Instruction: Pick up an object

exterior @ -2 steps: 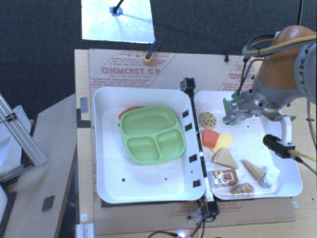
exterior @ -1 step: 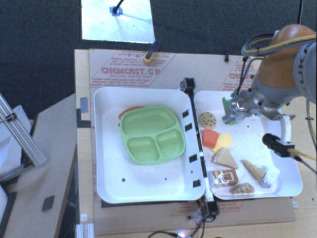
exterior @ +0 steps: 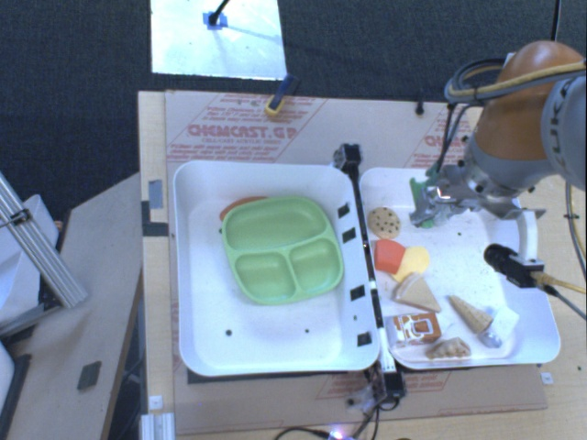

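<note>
My gripper [exterior: 425,207] hangs over the back left part of the right bin [exterior: 541,337], just right of a round chocolate-chip cookie [exterior: 383,222]. Nothing shows in its grasp. In front of the cookie lie a red-orange block [exterior: 389,254] and a yellow piece [exterior: 414,262] touching it. Nearer the front are a tan wedge [exterior: 417,292], an ice-cream cone [exterior: 470,314], a small printed packet [exterior: 415,327] and a brown pastry-like piece [exterior: 448,347].
The left bin [exterior: 197,246] holds a green divided tray [exterior: 280,248] with an orange item [exterior: 237,207] peeking out behind it. A black divider with clips [exterior: 362,264] runs between the bins. A black part on a cable [exterior: 510,265] sits over the right bin's right side.
</note>
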You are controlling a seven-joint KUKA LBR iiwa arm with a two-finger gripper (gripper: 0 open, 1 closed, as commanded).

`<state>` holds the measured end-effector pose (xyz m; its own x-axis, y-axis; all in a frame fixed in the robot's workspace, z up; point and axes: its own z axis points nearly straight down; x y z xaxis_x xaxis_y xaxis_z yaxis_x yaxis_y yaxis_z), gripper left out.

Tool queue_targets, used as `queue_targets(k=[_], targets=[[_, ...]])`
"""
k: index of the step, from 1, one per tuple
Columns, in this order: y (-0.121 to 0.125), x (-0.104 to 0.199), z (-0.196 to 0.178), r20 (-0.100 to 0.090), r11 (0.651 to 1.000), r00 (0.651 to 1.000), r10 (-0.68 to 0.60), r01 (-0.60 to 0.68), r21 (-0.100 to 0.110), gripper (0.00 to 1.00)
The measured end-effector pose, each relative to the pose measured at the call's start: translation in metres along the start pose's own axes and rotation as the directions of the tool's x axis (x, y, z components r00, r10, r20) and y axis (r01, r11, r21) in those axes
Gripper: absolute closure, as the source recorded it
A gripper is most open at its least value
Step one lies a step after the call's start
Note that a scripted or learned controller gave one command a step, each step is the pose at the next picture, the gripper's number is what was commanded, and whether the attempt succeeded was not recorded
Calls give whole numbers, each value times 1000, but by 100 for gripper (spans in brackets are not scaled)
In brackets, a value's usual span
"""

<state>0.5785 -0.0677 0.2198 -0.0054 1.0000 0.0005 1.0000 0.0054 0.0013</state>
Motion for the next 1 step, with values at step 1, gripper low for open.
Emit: queue_targets(k=[1], targets=[[-9, 6, -6, -1, 1000, 1000, -1, 1, 1, 100]])
